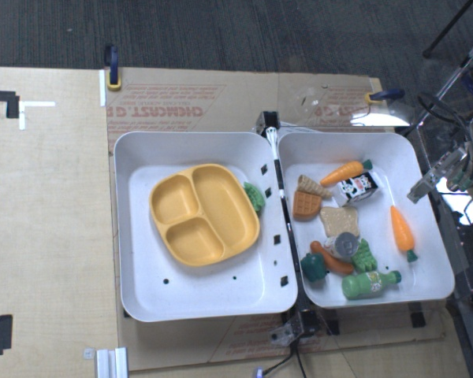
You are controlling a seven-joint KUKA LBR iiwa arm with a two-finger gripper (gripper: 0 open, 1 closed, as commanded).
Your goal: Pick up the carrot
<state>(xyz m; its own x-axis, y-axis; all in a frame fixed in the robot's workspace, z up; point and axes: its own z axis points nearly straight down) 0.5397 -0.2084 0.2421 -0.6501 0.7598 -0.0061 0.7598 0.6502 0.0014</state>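
A: Where is the carrot found?

B: Two are seen in the right white plastic bin [426, 286]. One small orange toy carrot with a green stub [402, 231] lies alone near the bin's 3 o'clock wall, its green end turned toward 5 o'clock. A second orange toy carrot with a green top [343, 172] lies at about 12 o'clock in the same bin, slanted, its green end toward 2 o'clock.

A: What is placed around them?

B: Just below the second carrot a small black-and-white carton [355, 188] is seen, touching or nearly touching it. At 9 o'clock from the carton a tan wedge-shaped piece [310, 185] and a brown waffle-like piece [306, 204] are set, with a beige bread slice [339, 220] just beneath. Toward 6 o'clock a grey round can [346, 245], a green leafy toy [366, 256], a red-orange sausage-like piece [331, 259], a dark green lump [313, 267] and a green plastic bottle [368, 283] are crowded together.

A: And the other bin?

B: In the left white plastic bin [142, 290] a yellow three-compartment plate [203, 213] is held, with a small green leafy piece [255, 196] at its 3 o'clock rim. Both bins rest on the tan counter [47, 235].

A: What of the gripper?

B: The gripper [426, 186] is seen at the right bin's 3 o'clock rim, above the lone carrot. Nothing is seen in its grasp; how wide it stands cannot be told.
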